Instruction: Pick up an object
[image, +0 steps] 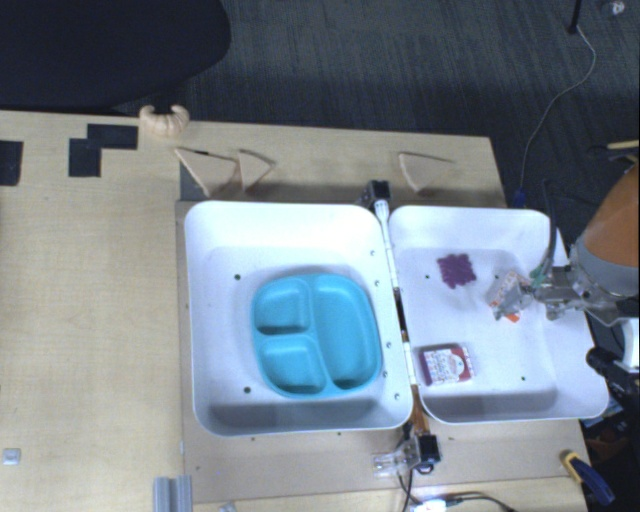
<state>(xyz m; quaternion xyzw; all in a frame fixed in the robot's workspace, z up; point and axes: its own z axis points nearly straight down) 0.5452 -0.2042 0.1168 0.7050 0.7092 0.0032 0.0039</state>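
Objects for picking are seen in the right bin (480, 405): a small red-and-white packet (445, 365) lies nearest, toward the front wall, and a purple piece (456, 270) lies farther back. Between them, to the right, the pincer (503, 300) is lowered inside the bin; whether it is wide or narrow cannot be told. A blue divided tray (315, 333) is lying in the left bin (215, 300). Both bins are borne by the wooden surface (90, 330).

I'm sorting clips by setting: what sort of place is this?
Probably a robotics lab: a plywood bench bearing two white bins, a robot gripper reaching in, and cables over grey carpet.
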